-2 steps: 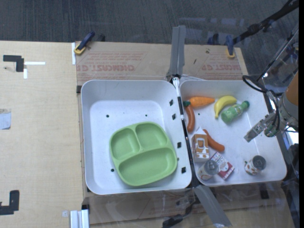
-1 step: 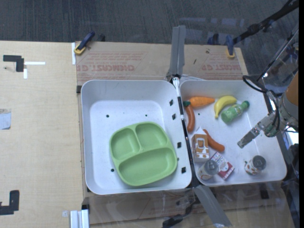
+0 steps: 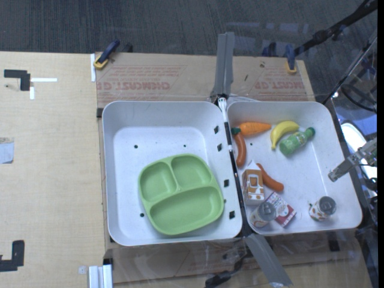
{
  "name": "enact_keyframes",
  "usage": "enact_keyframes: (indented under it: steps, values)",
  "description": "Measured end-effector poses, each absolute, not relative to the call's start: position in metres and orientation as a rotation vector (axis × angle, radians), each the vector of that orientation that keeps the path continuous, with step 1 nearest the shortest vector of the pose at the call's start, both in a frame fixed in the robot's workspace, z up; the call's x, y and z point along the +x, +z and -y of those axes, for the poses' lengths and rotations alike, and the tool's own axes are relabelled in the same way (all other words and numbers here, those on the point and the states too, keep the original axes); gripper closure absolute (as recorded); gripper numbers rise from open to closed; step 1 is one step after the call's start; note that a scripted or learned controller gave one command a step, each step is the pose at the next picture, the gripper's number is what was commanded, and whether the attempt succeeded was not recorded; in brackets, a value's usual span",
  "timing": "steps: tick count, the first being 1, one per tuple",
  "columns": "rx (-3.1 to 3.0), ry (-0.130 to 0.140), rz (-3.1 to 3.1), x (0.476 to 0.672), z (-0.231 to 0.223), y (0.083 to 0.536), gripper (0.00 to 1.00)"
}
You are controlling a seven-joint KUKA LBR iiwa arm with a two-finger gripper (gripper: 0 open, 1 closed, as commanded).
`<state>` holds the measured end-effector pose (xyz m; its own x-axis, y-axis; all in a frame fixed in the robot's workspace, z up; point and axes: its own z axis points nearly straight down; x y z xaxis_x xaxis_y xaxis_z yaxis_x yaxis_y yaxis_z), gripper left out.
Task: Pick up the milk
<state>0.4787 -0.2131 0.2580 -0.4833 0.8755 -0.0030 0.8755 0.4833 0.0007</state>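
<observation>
Near edge of right white bin (image 3: 336,122): small round can (image 3: 324,208) at right, a second can (image 3: 264,213) on a red-white packet (image 3: 285,215) at left. Just beyond them, the small orange-and-white milk carton (image 3: 254,185) lies by the bin's left wall, an orange sausage (image 3: 270,179) touching its right side. Grey gripper (image 3: 338,173) pokes in at the right rim, well apart from the carton; jaw state cannot be told. Farther: green bottle (image 3: 295,141), yellow banana (image 3: 282,131), orange carrot (image 3: 252,128). Left bin (image 3: 120,161) holds a green divided plate (image 3: 181,192).

A small grey metal hand (image 3: 339,173).
</observation>
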Motion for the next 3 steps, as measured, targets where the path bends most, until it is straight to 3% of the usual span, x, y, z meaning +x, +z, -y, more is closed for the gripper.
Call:
enact_keyframes:
  steps: [1, 3]
  values:
    - [1.511, -0.001, -2.756, 0.4776, 0.2219, 0.1762, 0.0]
    - [1.51, -0.001, -2.754, 0.4779, 0.222, 0.1767, 0.0]
